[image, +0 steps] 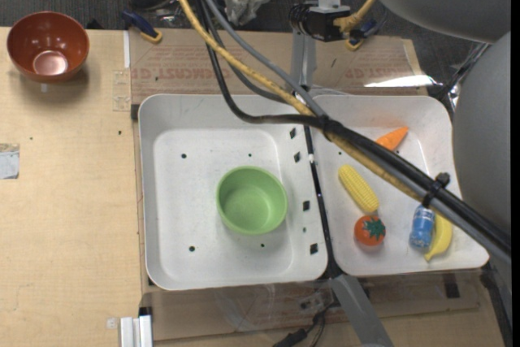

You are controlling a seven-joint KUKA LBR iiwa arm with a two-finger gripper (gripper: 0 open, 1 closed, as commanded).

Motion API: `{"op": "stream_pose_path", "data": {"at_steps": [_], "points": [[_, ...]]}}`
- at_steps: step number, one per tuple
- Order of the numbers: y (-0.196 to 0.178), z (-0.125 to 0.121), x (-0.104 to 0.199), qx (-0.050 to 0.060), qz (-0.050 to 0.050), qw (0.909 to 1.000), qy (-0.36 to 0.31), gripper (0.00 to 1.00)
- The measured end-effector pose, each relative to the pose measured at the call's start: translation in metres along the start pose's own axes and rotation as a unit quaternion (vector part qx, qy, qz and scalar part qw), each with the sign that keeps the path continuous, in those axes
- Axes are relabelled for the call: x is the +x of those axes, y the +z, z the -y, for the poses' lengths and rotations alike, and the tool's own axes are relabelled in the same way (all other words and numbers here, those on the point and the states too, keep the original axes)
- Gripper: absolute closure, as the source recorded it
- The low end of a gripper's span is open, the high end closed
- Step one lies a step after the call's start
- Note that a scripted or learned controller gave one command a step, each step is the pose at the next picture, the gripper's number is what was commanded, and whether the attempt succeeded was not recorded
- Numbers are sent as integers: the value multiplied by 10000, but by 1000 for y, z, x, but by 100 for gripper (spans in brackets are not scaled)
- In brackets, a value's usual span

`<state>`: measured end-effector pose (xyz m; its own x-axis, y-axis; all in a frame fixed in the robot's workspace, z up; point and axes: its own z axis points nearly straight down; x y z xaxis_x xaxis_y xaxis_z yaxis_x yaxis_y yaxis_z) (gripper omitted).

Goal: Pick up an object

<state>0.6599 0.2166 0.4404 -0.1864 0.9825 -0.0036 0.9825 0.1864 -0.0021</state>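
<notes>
The left bin [162, 199] holds a green bowl [252, 200]. The right bin [431, 114] holds a corn cob [357, 188], carrot [392, 138] at 12 o'clock, tomato [370, 231], bottle [422, 227] and banana [441, 240]. I cannot tell how the jaws stand.

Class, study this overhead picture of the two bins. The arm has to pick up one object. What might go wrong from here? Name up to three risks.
1. The blue bottle touches the banana near the right bin's wall; a grasp there may catch both or slip.
2. Cables cross above the carrot, possibly hiding it from the camera.
3. The green bowl is wide and round, so its rim may slide from two fingers.
</notes>
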Motion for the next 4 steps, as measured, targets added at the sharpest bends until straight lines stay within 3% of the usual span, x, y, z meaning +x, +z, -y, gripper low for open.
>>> {"op": "stream_pose_path", "data": {"at_steps": [1, 2, 3, 4], "points": [[35, 10, -52, 14, 2, 9623, 2721, 100], [46, 0, 3, 9, -8, 8250, 5652, 100], [165, 20, 0, 24, 11, 8229, 5682, 100], [44, 93, 24, 6, 4, 9592, 2827, 100]]}}
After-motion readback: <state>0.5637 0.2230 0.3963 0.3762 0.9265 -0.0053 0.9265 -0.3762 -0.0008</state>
